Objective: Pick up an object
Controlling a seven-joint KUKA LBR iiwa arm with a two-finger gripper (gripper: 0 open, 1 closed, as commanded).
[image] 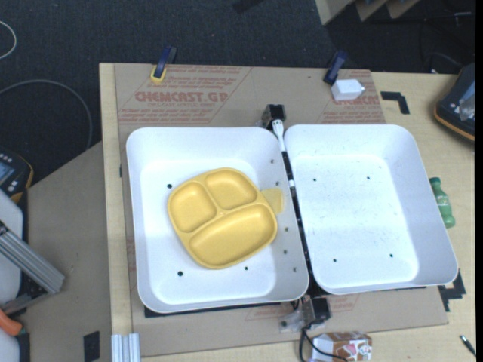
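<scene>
A yellow divided plate with three compartments lies flat in the left white bin, a little right of the bin's middle. A small yellow tab sticks out from its right side toward the bin wall.
The right white bin sits beside the left one, their rims touching along a black strip. Both rest on a brown cardboard sheet. Blue clamps hold its far edge, with a white block near the right clamp. A green item lies at the bench's right edge.
</scene>
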